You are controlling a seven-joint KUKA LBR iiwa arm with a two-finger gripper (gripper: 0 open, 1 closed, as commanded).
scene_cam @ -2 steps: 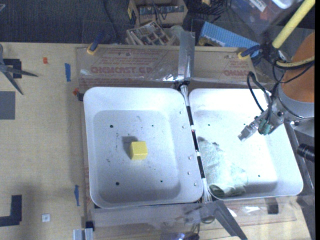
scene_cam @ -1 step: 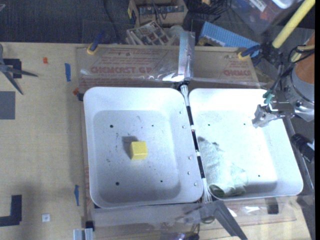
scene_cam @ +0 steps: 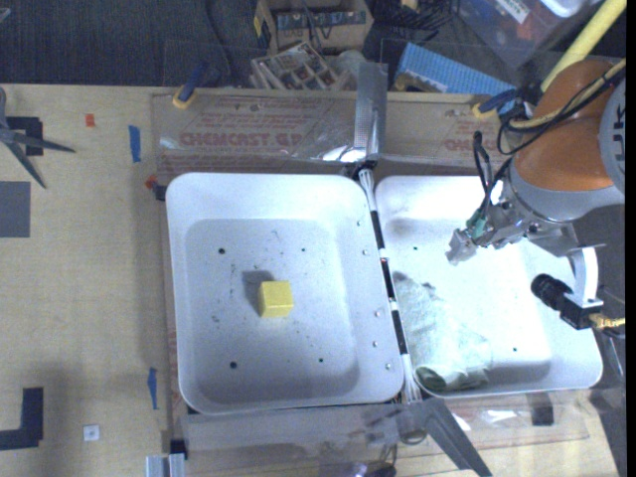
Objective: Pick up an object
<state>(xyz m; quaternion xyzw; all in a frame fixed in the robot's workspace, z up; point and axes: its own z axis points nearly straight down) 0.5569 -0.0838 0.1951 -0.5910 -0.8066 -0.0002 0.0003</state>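
A small yellow block (scene_cam: 276, 298) lies near the middle of the left bin (scene_cam: 199, 217). A crumpled pale cloth-like object (scene_cam: 445, 334) with a greenish end lies along the left and front side of the right bin (scene_cam: 571, 361). My gripper (scene_cam: 464, 243) hangs over the middle of the right bin, above and behind the cloth-like object, with nothing visibly in it. It is far to the right of the yellow block. The grey arm with its orange band (scene_cam: 571, 132) reaches in from the upper right.
A raised divider (scene_cam: 383, 266) separates the two bins. A black fitting (scene_cam: 561, 301) sticks out from the arm over the right bin's right side. Cardboard and cables lie behind the bins. The wooden bench spreads to the left.
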